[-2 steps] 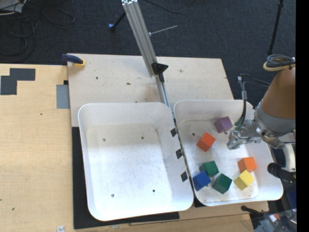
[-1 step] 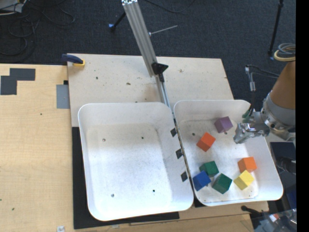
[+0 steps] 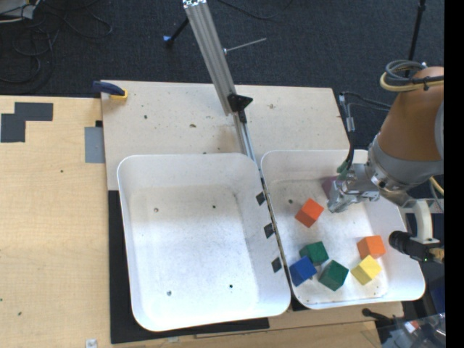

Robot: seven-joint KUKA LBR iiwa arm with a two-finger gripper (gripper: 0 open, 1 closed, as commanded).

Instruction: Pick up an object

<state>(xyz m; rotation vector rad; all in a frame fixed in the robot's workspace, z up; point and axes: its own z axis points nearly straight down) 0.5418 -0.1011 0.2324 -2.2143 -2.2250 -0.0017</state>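
Nearest the camera, along the right white bin's (image 3: pixel 406 292) front edge, sat a blue wooden cube (image 3: pixel 302 270), two dark green cubes (image 3: pixel 315 252) (image 3: pixel 333 275), a yellow cube (image 3: pixel 367 270) and an orange cube (image 3: pixel 371 246). A second orange cube (image 3: pixel 309 212) lay mid-bin, just beside the claw (image 3: pixel 341 201), whose spread I could not tell. It looked light, rigid and smooth, best gripped across two flat opposite faces.

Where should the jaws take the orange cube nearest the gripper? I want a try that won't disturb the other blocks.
Take the orange cube from above across two opposite flat side faces. It sits alone on the right bin floor, turned diagonally, so the gripper would likely need rotating to match its faces.
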